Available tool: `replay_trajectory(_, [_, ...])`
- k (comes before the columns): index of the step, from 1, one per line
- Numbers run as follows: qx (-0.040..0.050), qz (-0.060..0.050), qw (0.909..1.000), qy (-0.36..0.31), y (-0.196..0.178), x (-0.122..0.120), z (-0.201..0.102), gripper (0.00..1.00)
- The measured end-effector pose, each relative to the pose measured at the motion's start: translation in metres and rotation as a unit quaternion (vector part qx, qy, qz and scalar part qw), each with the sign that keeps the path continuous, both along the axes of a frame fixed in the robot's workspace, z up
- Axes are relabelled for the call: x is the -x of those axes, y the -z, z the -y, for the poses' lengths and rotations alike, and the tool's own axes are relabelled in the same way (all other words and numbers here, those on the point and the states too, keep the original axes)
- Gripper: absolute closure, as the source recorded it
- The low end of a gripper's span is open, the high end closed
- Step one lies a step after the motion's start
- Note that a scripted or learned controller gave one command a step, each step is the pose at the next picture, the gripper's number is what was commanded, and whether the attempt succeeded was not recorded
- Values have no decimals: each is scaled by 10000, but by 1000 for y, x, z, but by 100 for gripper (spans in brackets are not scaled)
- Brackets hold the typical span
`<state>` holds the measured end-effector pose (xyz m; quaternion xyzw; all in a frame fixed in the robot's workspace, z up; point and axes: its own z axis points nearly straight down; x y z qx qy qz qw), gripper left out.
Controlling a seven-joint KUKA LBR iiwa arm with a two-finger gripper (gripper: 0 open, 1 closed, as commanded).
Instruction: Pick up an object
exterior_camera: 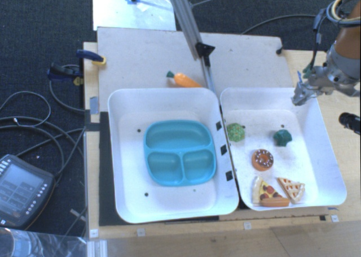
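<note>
A divided tray [180, 152] sits in the left bin [127, 194]; the right bin [327, 154] holds a donut [262, 160] mid-frame, pizza slice [269, 192] below it.

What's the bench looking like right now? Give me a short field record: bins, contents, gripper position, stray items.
left bin: holds a blue divided tray
right bin: holds five toy foods
right bin items: light green piece, dark green piece, donut, pizza slice, waffle wedge
gripper: above the right bin's far right corner, nothing seen between its fingers
stray item: toy carrot on the board behind the left bin
task status: no object picked up yet
</note>
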<state>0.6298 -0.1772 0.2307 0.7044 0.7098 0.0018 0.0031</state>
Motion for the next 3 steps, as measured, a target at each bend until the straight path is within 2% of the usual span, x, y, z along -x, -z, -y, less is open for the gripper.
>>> replay_trajectory(1, [-17,-11,10000,-20,-12,-5,-52,100])
replay_trajectory(3, [-18,-27,10000,-18,7,-24,-157,100])
